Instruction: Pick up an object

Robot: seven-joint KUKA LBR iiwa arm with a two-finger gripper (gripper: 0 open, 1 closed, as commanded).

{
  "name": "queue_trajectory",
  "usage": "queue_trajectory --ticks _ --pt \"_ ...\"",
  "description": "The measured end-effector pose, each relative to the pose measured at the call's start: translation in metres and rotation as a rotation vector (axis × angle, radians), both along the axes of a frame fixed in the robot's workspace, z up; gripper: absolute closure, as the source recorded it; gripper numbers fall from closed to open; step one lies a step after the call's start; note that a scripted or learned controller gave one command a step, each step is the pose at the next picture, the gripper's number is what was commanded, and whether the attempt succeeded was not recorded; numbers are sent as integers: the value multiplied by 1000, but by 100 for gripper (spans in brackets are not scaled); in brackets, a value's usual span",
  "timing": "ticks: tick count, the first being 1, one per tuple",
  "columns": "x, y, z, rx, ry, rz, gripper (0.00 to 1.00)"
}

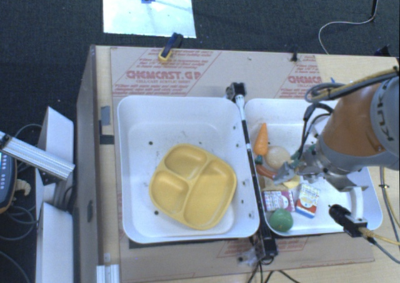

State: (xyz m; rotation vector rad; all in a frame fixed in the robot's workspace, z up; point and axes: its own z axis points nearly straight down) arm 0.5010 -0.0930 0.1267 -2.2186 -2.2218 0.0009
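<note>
Yellow divided tray (pixel 192 185) lies alone in the left bin (pixel 134 150), while the pincer (pixel 299 171), its state I cannot tell, hangs low over the right bin's (pixel 374 213) clutter, probably choosing.

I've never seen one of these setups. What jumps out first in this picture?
The big yellow divided plate lying in the left bin grabs the eye first. Next is the grey and orange arm reaching from the right over the right bin, which holds a jumble of small things, among them an orange carrot and a green ball.
</note>
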Motion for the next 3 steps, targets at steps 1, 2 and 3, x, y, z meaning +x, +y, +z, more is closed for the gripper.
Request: queue_trajectory --ticks 1,2,3 --pt "58 3 -40 -6 -14 -2 0" --pt "12 -5 -42 -1 -2 -1 0" --pt "13 -5 -31 -1 -5 1 100"
